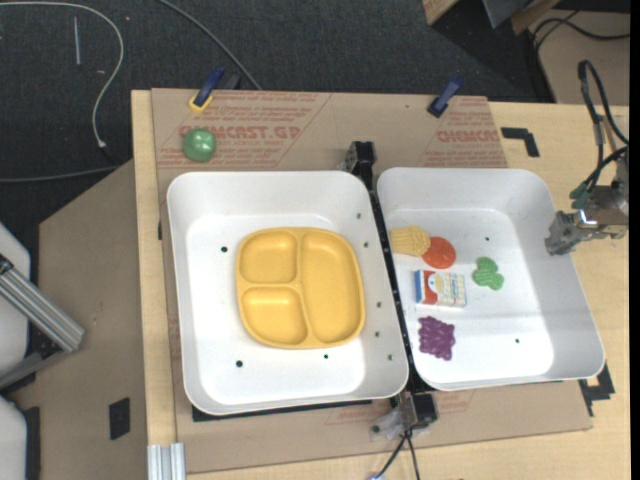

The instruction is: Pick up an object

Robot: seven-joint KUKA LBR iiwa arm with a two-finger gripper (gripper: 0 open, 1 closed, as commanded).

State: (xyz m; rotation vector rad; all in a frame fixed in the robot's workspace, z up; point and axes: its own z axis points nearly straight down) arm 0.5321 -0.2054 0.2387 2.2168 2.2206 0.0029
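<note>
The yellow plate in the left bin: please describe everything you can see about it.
The yellow plate is a rounded rectangle that looks like matte plastic, divided by raised ridges into three compartments: two smaller ones on the left side of the view and one long one on the right. All three look bare. It lies flat, slightly rotated, near the middle of the left bin, resting on the bin's white floor. Nothing else touches it.
</note>
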